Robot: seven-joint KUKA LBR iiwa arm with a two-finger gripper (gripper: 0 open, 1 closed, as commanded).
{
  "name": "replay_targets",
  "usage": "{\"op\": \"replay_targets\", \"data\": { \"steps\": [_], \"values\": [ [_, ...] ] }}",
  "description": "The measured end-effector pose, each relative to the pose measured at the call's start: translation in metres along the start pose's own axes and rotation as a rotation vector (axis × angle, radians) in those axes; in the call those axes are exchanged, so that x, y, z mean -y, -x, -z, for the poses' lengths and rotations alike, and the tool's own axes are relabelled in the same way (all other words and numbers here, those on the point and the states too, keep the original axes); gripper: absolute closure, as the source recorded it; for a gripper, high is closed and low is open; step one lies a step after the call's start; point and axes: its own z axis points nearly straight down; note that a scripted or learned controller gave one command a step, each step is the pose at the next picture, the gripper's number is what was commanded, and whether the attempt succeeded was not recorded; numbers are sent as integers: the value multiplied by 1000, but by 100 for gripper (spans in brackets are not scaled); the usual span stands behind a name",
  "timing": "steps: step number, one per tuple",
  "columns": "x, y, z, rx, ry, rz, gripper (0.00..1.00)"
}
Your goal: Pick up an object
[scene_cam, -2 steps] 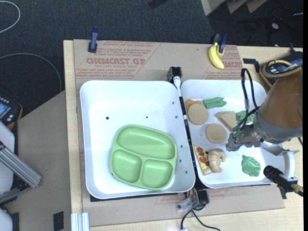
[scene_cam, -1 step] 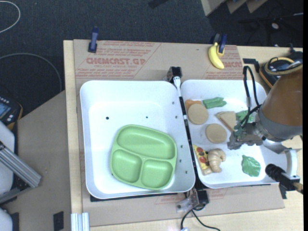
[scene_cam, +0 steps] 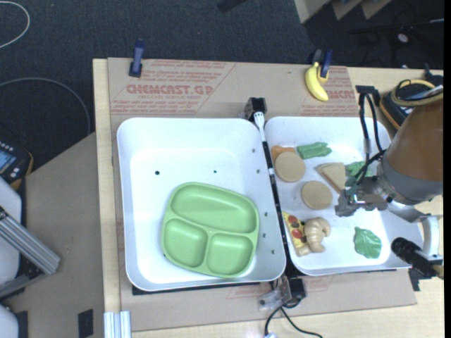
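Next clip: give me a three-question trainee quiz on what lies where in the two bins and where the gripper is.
1. True or false: the green divided tray lies in the left bin.
2. Multiple choice: the banana lies A) in the right bin, B) on the cardboard behind the bins, C) on the tray.
3. Fill in: the gripper hangs over the ____ bin, near the round tan pieces.

Key
1. True.
2. B.
3. Right; whether it holds anything cannot be told from this view.
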Motion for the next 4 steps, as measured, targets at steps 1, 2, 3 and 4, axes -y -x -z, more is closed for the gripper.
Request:
{"op": "replay_targets", "data": {
  "steps": [1,2,3,4],
  "values": [
    [-1,0,10,1,3,0,100],
    [-1,0,20,2,5,0,100],
    [-2,0,30,3,8,0,100],
    [3,-24,-63,-5,-12,3,100]
  ]
}}
